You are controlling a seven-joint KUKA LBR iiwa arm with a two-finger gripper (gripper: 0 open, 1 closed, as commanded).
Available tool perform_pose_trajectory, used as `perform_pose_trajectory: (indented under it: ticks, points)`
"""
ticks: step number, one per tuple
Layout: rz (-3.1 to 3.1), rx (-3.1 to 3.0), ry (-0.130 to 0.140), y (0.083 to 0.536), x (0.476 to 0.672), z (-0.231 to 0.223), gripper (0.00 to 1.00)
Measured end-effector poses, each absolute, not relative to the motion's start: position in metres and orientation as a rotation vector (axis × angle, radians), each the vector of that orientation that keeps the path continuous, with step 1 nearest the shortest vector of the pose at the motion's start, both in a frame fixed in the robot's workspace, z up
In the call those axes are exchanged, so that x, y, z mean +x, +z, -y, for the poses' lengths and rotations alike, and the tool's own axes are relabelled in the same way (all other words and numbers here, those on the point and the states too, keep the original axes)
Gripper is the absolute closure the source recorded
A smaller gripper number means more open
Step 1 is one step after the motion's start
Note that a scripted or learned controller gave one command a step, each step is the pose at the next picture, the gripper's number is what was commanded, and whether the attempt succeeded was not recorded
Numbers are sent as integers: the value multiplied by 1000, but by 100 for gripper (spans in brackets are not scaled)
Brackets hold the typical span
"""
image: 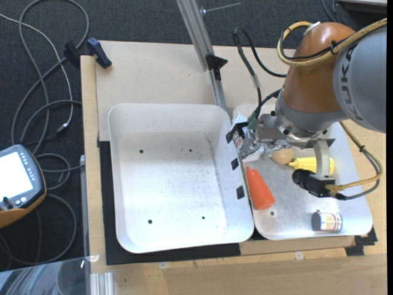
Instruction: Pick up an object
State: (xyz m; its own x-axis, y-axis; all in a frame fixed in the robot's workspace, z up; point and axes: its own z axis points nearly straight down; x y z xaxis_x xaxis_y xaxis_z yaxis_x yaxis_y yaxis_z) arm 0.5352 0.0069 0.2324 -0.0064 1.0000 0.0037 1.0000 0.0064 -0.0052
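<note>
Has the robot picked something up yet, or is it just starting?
Done: the gripper is low at the left edge of the right bin, just above the orange cone. In hand: nothing I can see for sure. The cone, yellow object and small jar lie in the bin. Left: grab one and lift it.

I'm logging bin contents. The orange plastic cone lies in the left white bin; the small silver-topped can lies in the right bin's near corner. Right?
Not quite: the camera view shows the orange plastic cone lying in the right white bin. The small silver-topped can does lie in that bin's near corner.
</note>
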Motion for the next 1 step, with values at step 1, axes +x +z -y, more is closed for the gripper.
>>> perform_pose_trajectory:
  ticks: [1]
  points:
    - [2224,-2210,1,242,508,-49,100]
